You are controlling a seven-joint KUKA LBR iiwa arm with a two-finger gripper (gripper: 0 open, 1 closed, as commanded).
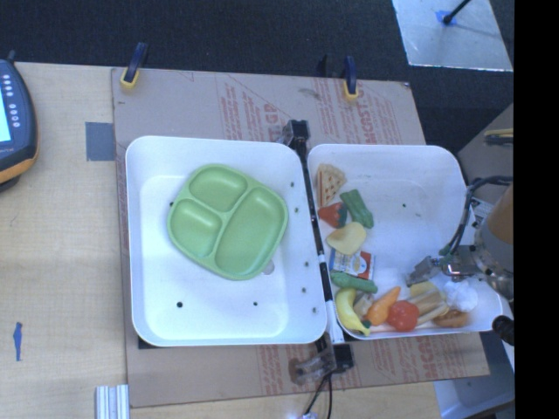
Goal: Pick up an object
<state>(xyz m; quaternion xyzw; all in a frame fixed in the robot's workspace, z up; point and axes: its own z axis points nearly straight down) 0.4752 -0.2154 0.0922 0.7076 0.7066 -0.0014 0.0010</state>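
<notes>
The right bin (410, 168) holds several toy foods along its left and front sides. Among them are a waffle wedge (330, 183), a green pepper (356, 208), a yellow piece (348, 236), a banana (348, 311), a carrot (383, 305), a red tomato (403, 316) and beige sticks (428, 297). My gripper (439, 269) reaches in from the right and hangs low over the bin's front right corner. It is just above the beige sticks and a white lump (463, 298). Nothing can be seen held in it.
The left bin (148, 234) carries a green divided plate (229, 221). A black divider with clips (310, 225) runs between the bins. A handheld pendant (13, 120) lies at the bench's far left. Cables (467, 208) loop beside the wrist at the right bin's rim.
</notes>
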